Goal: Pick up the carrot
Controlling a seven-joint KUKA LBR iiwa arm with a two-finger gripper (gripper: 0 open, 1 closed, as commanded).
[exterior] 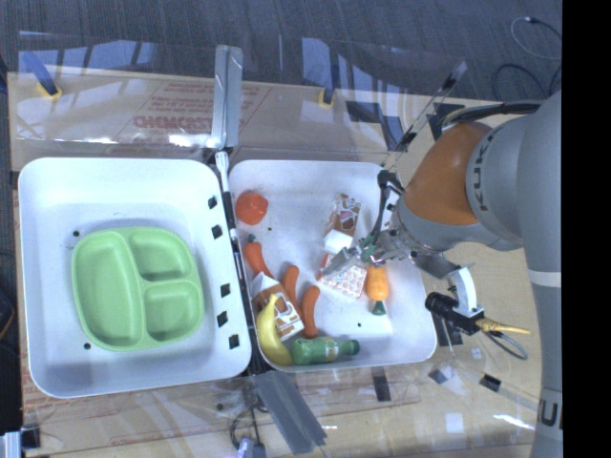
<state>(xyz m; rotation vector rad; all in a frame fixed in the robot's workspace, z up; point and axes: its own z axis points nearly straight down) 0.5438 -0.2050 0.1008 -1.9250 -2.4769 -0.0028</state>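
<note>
1. While the grey arm leans in from the right, the gripper (pixel 367 250) sits low over the right bin (pixel 305 181), roughly mid-bin and nearer its right wall. Honestly I can't tell whether it's spread or closed, since that spot is a jumble of metal and glare.
2. The carrot (pixel 377 282) lies just below the gripper in the view, a touch to its right. It's short and orange, with its green top pointing away from the gripper toward the bin's near wall. It looks to be lying on the bin floor, and I can't tell whether the gripper touches it.
3. Just left of the carrot, and close under the gripper, there's a pink-and-white patterned packet (pixel 344 281) lying at a tilt.
4. Up and left of the gripper is a brown-and-white packet (pixel 345 215), and a white lump (pixel 335 241) sits between that one and the gripper.
5. Further left are three red-orange sausage shapes (pixel 289 277), strung in a loose diagonal.
6. Well up-left of the gripper, near the wall the two bins share, is a tomato (pixel 251 208).
7. Down-left of the gripper, a banana (pixel 268 340) curves in the near corner, and a green bottle (pixel 323 349) lies on its side just beside it along the near wall.
8. Farthest from the gripper is the left bin (pixel 48 256), which holds a green divided plate (pixel 138 286) — well apart from everything else.
</note>
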